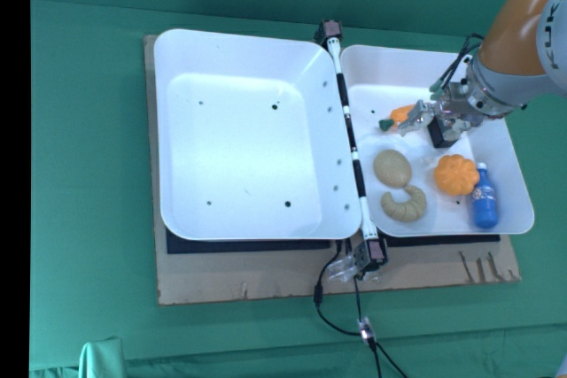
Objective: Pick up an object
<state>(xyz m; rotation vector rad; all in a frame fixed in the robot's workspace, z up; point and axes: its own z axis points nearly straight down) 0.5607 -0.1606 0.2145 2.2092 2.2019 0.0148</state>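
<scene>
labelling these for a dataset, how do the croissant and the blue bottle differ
The croissant is tan and curved like a crescent; the blue bottle is straight and bright blue with a white cap. The croissant lies nearer the bin divider, the bottle by the outer right wall. The croissant is wider, the bottle slimmer. Both lie in the right bin.

Table (89, 146) cloth: flat teal-green. Two shallow plastic bins: left bin (239, 66) and right bin (372, 75) both plain white, left one with a few dark specks. Brown cardboard sheet (266, 283) underneath. Round pumpkin-shaped toy (455, 174) orange. Small plastic bottle (484, 199) blue, white cap. Oval bread roll (392, 167) and croissant (404, 204) tan. Carrot-like piece (400, 114) orange, green tip.
</scene>
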